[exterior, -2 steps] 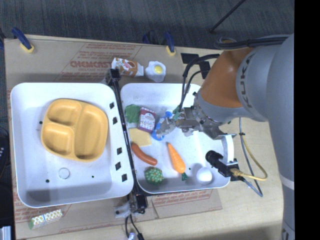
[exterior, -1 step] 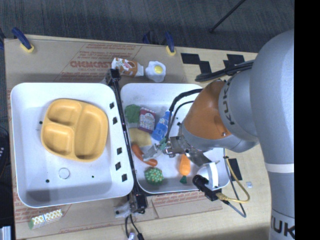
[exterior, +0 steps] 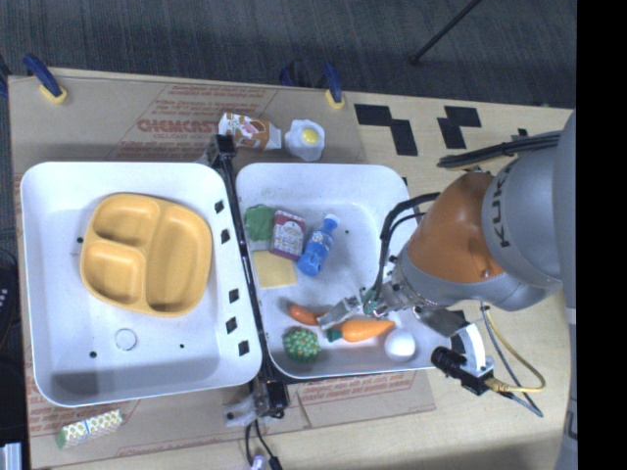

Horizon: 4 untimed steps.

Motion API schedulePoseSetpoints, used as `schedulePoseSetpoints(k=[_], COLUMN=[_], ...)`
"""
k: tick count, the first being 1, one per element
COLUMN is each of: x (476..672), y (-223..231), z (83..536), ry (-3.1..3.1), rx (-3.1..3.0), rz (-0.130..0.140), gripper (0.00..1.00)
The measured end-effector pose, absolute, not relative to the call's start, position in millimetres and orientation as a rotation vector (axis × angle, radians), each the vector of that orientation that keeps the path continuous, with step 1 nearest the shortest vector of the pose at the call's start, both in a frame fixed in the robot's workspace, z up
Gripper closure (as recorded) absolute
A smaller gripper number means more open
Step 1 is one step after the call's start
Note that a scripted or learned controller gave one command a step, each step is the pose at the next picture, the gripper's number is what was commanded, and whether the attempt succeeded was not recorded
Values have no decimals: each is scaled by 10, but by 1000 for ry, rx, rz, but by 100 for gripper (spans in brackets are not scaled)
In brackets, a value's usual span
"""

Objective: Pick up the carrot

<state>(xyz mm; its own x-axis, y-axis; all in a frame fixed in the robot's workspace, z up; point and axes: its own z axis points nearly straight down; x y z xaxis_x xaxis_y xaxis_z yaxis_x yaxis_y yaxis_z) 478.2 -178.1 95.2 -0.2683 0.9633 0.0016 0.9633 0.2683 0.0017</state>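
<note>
The carrot point(exterior: 364, 331), orange with a green stub at its left end, lies near the front wall of the right bin point(exterior: 387, 179). My gripper point(exterior: 345, 311) reaches in from the right and sits just above and left of the carrot, between it and a smaller orange piece point(exterior: 303, 313). The metal tip overlaps the carrot's green end. Nothing is visibly lifted; the carrot rests on the bin floor.
Around the carrot lie a white egg point(exterior: 400, 346), a green knobbly ball point(exterior: 301, 343), a yellow slice point(exterior: 275, 270), a blue bottle point(exterior: 317, 246), a maroon box point(exterior: 287, 233) and a green piece point(exterior: 259, 222). The left bin point(exterior: 39, 262) holds a yellow divided plate point(exterior: 147, 255).
</note>
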Motion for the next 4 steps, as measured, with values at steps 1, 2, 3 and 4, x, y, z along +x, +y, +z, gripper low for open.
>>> schedulePoseSetpoints(k=[1,2,3,4], x=[4788,4790,4776,4759], y=[-1673,-1836,-1613,-1844], z=[952,950,1226,914], ry=[-2384,-2171,-2256,-2668], rx=[-2052,-2272,-2182,-1649], rz=[-4,-8,0,1], gripper=[0,0,0,0])
